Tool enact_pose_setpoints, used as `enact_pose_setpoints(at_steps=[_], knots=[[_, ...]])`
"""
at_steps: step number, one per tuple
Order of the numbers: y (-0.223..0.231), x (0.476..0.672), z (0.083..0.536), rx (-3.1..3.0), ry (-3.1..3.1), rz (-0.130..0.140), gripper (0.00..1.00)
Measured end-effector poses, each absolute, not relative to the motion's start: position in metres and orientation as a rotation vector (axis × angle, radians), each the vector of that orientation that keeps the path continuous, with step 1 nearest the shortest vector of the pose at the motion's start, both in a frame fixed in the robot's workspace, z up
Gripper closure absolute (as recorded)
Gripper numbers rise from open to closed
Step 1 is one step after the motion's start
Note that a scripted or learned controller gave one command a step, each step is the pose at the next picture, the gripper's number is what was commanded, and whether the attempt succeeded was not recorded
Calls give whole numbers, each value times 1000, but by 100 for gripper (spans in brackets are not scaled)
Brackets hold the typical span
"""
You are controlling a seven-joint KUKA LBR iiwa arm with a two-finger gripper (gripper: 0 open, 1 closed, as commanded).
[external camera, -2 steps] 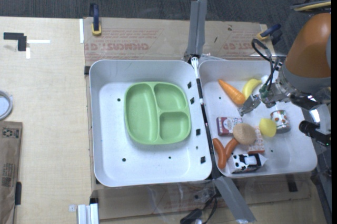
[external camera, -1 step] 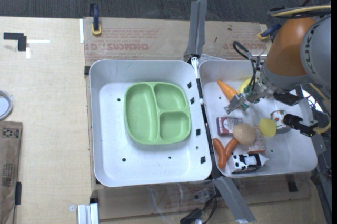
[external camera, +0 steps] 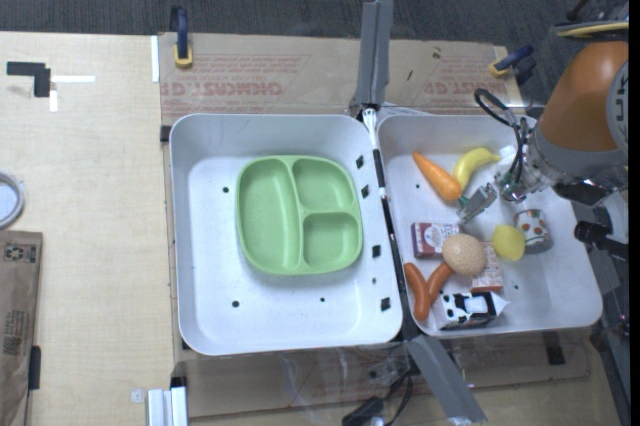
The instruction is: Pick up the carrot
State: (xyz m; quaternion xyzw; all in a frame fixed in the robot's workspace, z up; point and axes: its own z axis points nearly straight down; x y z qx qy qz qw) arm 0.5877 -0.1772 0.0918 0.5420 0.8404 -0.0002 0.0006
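Reaching over the right bin (external camera: pixel 560 294), I find the carrot (external camera: pixel 436 176) lying flat in its upper left part: a short orange cone, narrow end pointing up and left. A yellow banana (external camera: pixel 475 162) curves just right of the carrot, almost touching it. My gripper (external camera: pixel 478 203) sits just below and right of the carrot; whether it is open or closed I cannot tell. Below the carrot lie a red box (external camera: pixel 428 238), an egg (external camera: pixel 463 254) and a lemon (external camera: pixel 508 242).

Orange carrot (external camera: pixel 436 174) left of the gripper (external camera: pixel 478 203), yellow banana (external camera: pixel 475 161) just above it, pale green divided plate (external camera: pixel 299 213) in white bin (external camera: pixel 190 244) far left, black-and-white cow-patterned carton (external camera: pixel 468 310) below, yellow lemon (external camera: pixel 508 242) lower right
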Motion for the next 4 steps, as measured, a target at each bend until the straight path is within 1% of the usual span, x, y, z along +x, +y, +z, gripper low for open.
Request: enact_pose_setpoints(at_steps=[1, 2, 3, 4], knots=[[-178, 588, 101, 1704, 2636, 1, 100], [-178, 588, 101, 1704, 2636, 1, 0], [-103, 613, 92, 1778, 2589, 0, 0], [-103, 614, 101, 1777, 2588, 0, 100]])
